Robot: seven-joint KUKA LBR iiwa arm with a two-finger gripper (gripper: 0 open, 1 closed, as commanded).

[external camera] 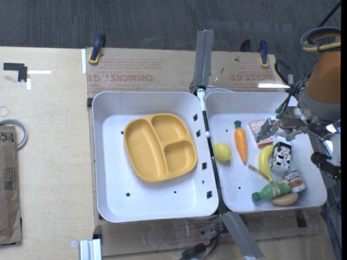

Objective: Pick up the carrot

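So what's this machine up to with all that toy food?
The robot arm reaches in from the right to pick up the carrot. Its gripper hangs over the right bin, beside the carrot, which lies untouched between a lemon and a banana. The left bin holds a yellow divided plate.

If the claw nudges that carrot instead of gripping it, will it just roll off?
Probably a little: the carrot looks round and tapered, so it would likely swing in an arc. The lemon close beside it might stop it. It looks stiff, likely smooth plastic, possibly slippery.
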